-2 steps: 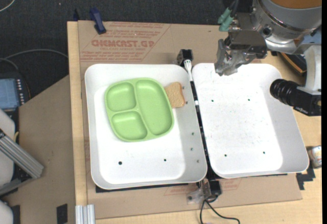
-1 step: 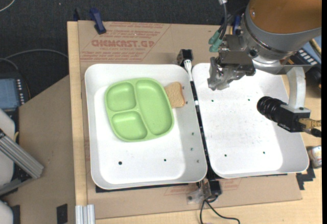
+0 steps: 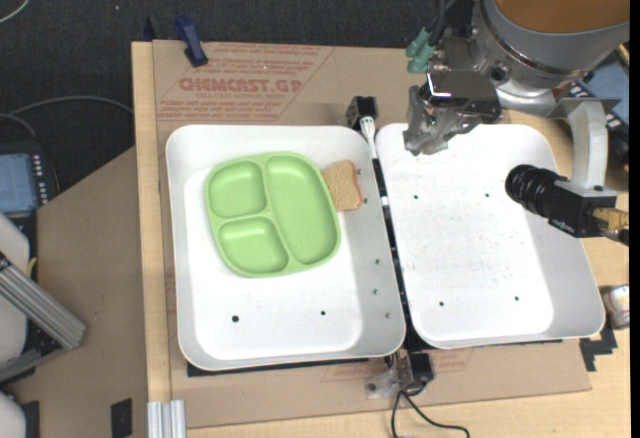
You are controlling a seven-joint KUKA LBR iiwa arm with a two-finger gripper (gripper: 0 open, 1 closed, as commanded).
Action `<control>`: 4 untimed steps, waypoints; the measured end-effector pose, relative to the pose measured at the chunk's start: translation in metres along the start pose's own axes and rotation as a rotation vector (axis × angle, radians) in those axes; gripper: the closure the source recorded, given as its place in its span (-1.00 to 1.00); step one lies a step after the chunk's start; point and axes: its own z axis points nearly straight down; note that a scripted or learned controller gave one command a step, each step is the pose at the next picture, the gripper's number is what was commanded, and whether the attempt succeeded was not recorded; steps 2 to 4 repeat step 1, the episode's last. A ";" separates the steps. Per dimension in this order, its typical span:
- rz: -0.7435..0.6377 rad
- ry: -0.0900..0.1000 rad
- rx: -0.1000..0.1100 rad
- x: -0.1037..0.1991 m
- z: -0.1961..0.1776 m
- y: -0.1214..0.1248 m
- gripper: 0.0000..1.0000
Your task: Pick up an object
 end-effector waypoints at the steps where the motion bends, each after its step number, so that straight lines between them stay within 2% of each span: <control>1: -0.001 -0.002 0.011 0.017 0.020 -0.001 1.00; 4: -0.001 -0.002 0.011 0.017 0.020 -0.001 1.00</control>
